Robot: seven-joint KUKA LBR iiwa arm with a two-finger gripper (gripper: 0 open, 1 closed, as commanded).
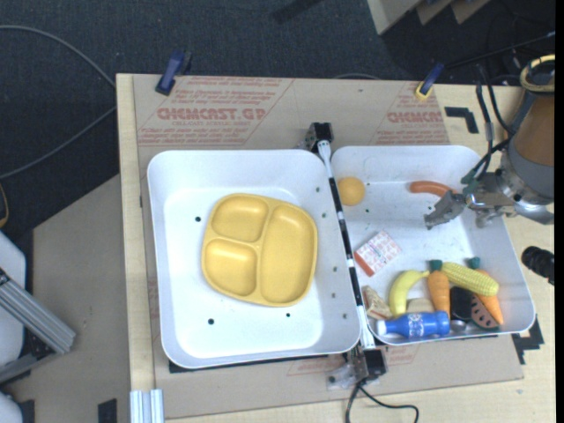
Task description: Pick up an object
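My gripper (443, 210) hovers over the right bin (401, 159), near its far right side, with the grey arm and its orange band coming in from the right. Its fingers are open and nothing sits between them. An orange-red sausage (429, 187) lies just beyond the fingertips. A small orange ball (351, 190) rests by the bin's left wall. A red-and-white packet (377, 251) lies mid-bin. Along the near edge crowd a banana (404, 287), a carrot (438, 291), a corn cob (470, 278) and a blue bottle (417, 325).
The left bin (176, 236) holds a yellow divided plate (260, 249). A black divider strip (339, 227) runs between the bins. A black toy (463, 305) and a second carrot (490, 307) lie in the near right corner. Cables hang at the far right.
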